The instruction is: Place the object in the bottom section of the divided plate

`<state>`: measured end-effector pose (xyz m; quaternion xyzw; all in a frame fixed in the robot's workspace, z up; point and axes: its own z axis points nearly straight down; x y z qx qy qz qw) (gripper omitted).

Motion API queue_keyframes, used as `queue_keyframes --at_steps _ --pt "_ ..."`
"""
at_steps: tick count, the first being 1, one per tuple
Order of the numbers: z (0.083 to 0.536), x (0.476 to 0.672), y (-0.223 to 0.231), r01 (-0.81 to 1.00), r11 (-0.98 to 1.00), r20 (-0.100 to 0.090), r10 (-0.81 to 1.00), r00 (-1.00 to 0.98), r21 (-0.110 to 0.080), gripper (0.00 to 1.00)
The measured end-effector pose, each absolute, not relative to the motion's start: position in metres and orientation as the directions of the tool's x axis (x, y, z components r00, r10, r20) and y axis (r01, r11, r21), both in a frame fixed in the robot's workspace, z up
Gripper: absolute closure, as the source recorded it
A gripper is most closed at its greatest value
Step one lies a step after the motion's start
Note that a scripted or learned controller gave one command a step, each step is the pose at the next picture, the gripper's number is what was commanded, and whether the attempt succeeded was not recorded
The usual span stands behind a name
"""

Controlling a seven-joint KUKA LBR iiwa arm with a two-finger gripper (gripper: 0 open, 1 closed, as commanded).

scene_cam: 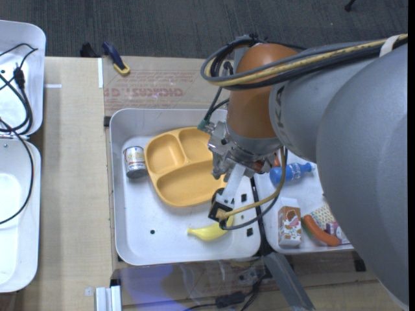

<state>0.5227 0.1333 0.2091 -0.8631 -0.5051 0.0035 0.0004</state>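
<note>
End effector (228, 173) hovers by the plate (185, 188), at its right rim; open or closed, I cannot tell. Banana (209, 232) lies off the plate, just below it; descending here could strike the rim

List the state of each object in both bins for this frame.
divided plate: flat in the left bin, visible sections empty, right edge hidden by the arm
can: upright, beside the plate's left rim
banana: lying on the bin floor below the plate, not in it
blue bottle: on its side in the right bin
sausage: lying in the right bin
</note>
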Motion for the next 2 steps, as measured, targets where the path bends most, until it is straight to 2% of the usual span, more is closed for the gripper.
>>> queue_keyframes --at_steps 1,2 --pt "0.2095 0.5229 0.1334 0.872 -0.49 -0.005 0.872 0.49 -0.004 0.0" --pt "0.2172 0.5231 0.1317 0.87 -0.492 -0.009 0.87 0.492 -0.006 1.0"
